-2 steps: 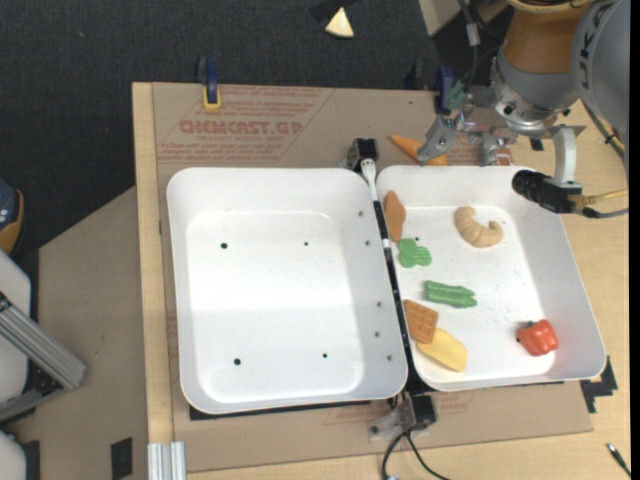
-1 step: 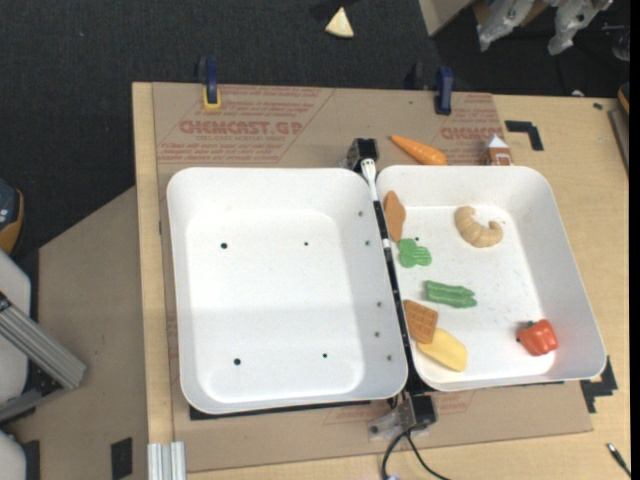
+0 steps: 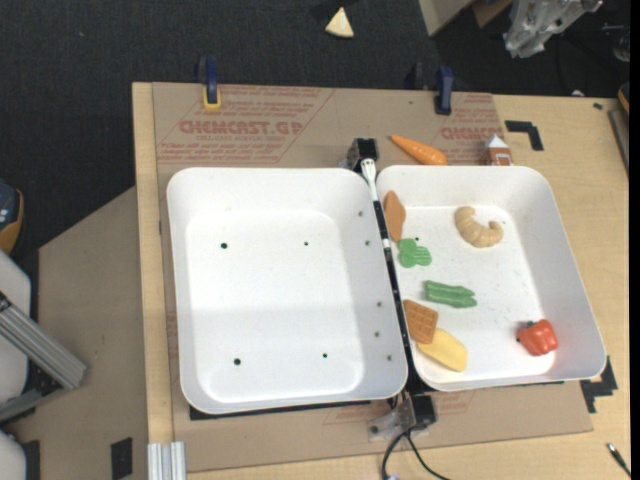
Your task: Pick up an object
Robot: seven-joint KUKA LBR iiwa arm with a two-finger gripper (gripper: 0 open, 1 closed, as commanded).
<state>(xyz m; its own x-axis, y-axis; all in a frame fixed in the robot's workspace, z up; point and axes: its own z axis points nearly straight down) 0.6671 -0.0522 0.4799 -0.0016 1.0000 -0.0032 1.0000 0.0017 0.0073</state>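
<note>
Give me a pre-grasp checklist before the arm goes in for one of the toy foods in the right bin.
1. Targets present in the shallow white right bin: ok; it holds a tan croissant, a red toy pepper, a long green bean pod and a yellow wedge.
2. Red toy pepper stands apart from other pieces: ok.
3. Yellow wedge free of neighbours: not ok; a brown waffle square touches it.
4. Orange slice away from the bin wall: not ok; it lies against the left wall.
5. Orange toy carrot inside a bin: not ok; it lies on the board behind.
</note>
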